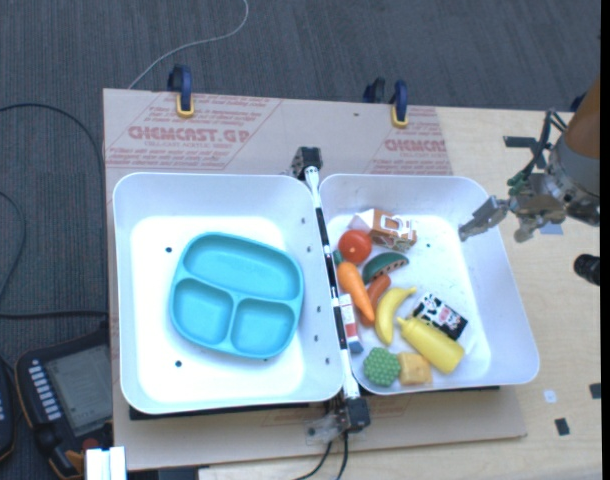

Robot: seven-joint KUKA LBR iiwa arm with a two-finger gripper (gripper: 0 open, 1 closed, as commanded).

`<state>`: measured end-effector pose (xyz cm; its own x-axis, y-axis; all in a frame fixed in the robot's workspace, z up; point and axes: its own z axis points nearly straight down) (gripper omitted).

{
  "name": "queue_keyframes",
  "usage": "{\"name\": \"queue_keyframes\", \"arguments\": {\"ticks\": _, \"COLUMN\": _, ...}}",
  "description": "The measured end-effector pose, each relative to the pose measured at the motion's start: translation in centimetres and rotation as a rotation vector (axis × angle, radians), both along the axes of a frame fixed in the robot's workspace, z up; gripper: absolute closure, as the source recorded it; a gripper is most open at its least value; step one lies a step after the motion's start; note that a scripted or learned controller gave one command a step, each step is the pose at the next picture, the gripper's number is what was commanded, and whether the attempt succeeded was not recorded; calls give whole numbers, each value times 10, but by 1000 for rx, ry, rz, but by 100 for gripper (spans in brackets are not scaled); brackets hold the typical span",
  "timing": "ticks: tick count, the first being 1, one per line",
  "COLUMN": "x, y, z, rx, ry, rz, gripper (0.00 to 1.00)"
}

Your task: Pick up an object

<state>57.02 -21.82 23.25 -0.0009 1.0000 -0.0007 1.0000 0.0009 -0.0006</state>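
Overhead, the grey two-finger gripper [502,220] hangs over the right edge of the right shallow white bin [505,298], fingers spread apart with nothing between them. Below and left of it lies a cluster of toy food: a yellow plastic banana [388,314] with its long axis running upper-right to lower-left, an orange carrot [356,293] pointing toward lower-right, a red tomato [354,245] and a green broccoli head [381,366]. Left bin [130,268] holds a light-blue three-compartment tray [235,295].
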Motion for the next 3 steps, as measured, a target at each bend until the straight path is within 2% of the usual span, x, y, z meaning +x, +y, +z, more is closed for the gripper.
{"name": "queue_keyframes", "arguments": {"ticks": 1, "x": -11, "y": 48, "z": -143, "rx": 0, "ry": -4, "rz": 0, "gripper": 0}}
{"name": "queue_keyframes", "arguments": {"ticks": 2, "x": -10, "y": 47, "z": -132, "rx": -1, "ry": -7, "rz": -1, "gripper": 100}}
{"name": "queue_keyframes", "arguments": {"ticks": 3, "x": -11, "y": 47, "z": -132, "rx": -2, "ry": -7, "rz": 0, "gripper": 0}}
